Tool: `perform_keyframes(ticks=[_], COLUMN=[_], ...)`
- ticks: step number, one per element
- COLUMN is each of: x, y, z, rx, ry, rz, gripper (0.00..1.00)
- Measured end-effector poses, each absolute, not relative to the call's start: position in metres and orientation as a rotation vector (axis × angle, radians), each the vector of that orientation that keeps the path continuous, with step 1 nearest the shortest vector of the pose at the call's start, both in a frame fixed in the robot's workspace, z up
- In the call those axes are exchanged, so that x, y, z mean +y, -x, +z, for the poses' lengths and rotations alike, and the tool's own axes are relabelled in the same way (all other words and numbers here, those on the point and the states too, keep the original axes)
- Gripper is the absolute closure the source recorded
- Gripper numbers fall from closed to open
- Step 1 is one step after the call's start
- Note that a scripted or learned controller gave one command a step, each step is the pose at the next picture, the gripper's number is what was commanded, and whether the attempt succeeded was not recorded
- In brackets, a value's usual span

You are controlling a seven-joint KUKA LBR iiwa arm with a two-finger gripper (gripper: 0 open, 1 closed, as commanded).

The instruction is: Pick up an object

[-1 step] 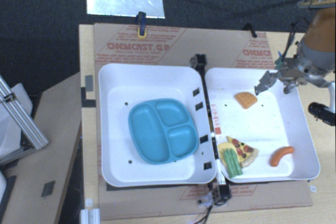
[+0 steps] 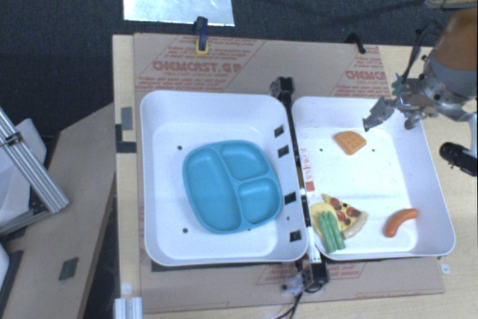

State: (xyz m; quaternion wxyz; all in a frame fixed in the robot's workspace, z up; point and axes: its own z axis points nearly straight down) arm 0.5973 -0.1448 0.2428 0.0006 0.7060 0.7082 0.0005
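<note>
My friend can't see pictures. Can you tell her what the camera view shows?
A grey robot arm's end effector hangs over the right white bin, just above a waffle-like toy. That bin also has a toy pizza slice, green beans and a sausage. The left white bin holds a blue divided plate.

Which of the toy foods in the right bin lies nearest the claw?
The tan cracker-like piece at the bin's upper middle, just below and left of the claw. The pizza slice, green bean and sausage all lie along the near edge.
</note>
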Motion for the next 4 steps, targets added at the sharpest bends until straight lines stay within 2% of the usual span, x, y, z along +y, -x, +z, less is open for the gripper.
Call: perform_keyframes(ticks=[1,2,3,4], x=[-0.147,-0.142,-0.144,-0.144], y=[-0.604,-0.602,-0.61,-0.612], z=[0.199,0.156,0.11,0.124], rx=[2.223,2.224,2.223,2.218], ry=[-2.219,-2.221,-2.22,-2.218], rz=[-0.001,-0.001,-0.001,0.004], gripper=[0.0,0.0,0.0,1.0])
